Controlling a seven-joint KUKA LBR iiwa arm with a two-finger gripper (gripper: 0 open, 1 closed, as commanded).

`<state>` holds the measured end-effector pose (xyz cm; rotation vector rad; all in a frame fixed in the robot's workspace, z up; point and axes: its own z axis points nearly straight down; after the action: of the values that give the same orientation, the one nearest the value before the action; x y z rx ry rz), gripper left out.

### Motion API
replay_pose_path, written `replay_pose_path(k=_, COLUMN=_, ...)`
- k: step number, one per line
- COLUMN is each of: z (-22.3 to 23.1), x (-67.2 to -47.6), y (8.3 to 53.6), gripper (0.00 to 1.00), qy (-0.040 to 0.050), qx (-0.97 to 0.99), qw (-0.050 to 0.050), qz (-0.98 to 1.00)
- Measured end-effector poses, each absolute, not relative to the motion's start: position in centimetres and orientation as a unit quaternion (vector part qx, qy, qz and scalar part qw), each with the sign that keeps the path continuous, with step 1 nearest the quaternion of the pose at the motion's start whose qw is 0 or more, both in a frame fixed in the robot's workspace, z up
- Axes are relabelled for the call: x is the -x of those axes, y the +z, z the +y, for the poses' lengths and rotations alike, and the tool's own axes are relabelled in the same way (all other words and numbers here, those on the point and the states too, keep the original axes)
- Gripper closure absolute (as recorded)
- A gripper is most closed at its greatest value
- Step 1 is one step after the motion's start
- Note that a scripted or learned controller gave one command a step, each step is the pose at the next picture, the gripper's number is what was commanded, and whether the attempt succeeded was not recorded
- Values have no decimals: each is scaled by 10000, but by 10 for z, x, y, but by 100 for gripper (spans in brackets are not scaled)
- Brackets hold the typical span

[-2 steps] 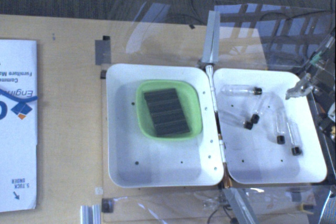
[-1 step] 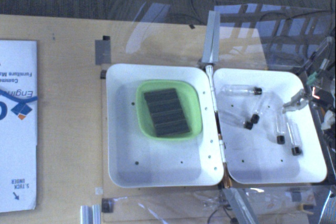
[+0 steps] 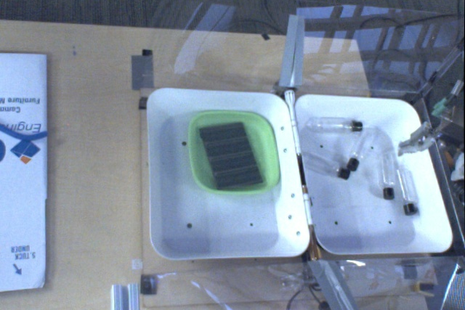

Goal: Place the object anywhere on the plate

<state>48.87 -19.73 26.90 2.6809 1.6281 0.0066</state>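
In the right bin (image 3: 436, 232), nearest the camera's lower edge, several clear tubes with black caps (image 3: 396, 181) are lying scattered, some touching or crossing. Because they are see-through and crowded, a grasp is likely slipping or catching two at once, and a round tube could roll off the plate. In the left bin (image 3: 163, 229), the green plate (image 3: 270, 156) is sitting, carrying a dark ridged block (image 3: 230, 156). At the right bin's far right edge, the gripper (image 3: 415, 143) is hovering, blurred; its state cannot be told.
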Motion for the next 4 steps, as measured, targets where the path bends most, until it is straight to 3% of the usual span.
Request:
replay_pose_path(k=1, z=-193, x=-489, y=292, gripper=0, qy=25, qx=-9305, qw=29, qz=3663)
replay_pose_path(k=3, z=-198, x=-488, y=258, gripper=0, qy=15, qx=-9614, qw=9, qz=2752)
replay_pose_path(k=4, z=-206, x=-488, y=279, gripper=0, qy=17, qx=-9936, qw=15, qz=1128)
